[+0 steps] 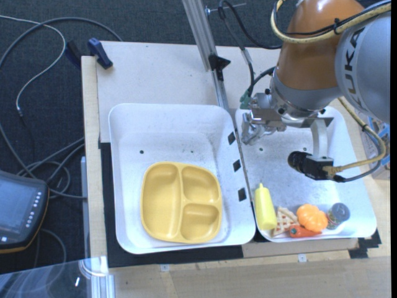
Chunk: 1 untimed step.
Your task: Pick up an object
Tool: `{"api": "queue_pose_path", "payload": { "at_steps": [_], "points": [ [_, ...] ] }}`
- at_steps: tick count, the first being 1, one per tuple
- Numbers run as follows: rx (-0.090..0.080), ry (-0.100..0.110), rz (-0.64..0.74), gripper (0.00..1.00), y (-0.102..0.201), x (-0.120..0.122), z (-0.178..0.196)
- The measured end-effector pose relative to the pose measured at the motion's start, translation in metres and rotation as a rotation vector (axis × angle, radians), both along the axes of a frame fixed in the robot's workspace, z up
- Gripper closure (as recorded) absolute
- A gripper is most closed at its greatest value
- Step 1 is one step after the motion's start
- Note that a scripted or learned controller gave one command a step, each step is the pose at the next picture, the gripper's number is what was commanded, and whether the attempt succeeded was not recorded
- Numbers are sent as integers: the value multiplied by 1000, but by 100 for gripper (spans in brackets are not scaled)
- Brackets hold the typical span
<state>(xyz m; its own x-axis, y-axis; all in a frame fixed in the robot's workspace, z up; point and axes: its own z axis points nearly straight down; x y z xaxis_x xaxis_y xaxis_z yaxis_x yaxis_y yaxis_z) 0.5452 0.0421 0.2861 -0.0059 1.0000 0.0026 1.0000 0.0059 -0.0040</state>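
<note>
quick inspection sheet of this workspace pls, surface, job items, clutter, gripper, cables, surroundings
surface: pale bench board bearing a left bin and a right bin, side by side
job's things: yellow bottle, waffle-like piece, orange pumpkin-like toy, small red piece and grey round object, all at the right bin's near edge
clutter: yellow divided tray in the left bin; blue clamp at the board's far left corner
grippers: gripper over the right bin's far left part, nothing seen between its fingers
cables: loose cables on the floor at left; hoses on the arm
surroundings: dark carpet, a screen device at far left
</note>
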Motion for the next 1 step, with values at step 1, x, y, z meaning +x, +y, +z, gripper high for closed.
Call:
{"api": "queue_pose_path", "payload": {
  "at_steps": [1],
  "points": [
    [-1,2,0,100,49,-17,-24]
  ]
}}
